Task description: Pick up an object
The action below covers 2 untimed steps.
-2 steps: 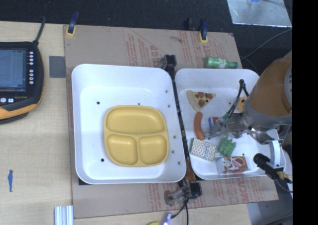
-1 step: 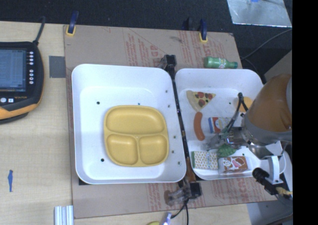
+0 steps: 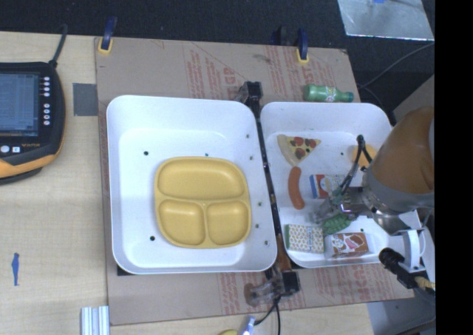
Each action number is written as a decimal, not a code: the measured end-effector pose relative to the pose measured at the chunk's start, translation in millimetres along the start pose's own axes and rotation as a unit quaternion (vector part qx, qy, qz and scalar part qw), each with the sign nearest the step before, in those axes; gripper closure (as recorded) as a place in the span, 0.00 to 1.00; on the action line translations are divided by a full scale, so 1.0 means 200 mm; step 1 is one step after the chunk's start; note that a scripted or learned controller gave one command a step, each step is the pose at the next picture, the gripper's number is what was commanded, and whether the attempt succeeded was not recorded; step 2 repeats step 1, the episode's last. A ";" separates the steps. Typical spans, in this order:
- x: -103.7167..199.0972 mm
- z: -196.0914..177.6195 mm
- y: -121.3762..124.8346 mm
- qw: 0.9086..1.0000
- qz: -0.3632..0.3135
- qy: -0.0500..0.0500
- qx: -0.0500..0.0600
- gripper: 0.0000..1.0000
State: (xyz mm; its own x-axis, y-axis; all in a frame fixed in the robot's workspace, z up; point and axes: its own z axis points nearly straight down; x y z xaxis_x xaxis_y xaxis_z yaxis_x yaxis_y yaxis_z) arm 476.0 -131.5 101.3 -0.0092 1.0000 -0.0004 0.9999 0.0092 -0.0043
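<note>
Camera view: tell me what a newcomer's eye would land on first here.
The yellow divided plate stands out first, lying alone in the middle of the left bin. Next comes the grey and orange arm reaching over the right bin, where a pizza slice, a hot dog sausage and small food packets lie scattered.

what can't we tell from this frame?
- Pincer: small and dark against clutter in the right bin; open or shut unclear, and whether it touches anything.
- Green item: partly under the pincer, too small to identify.
- Arm: cut off by the right edge; covers the bin's right side.
- Cartons: labels too small to read.
- Tablet: cut off at left.
</note>
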 end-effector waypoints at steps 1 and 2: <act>0.34 -0.45 0.30 1.000 0.002 0.001 -0.001 1.00; 0.34 -0.45 0.30 1.000 0.002 0.001 -0.001 1.00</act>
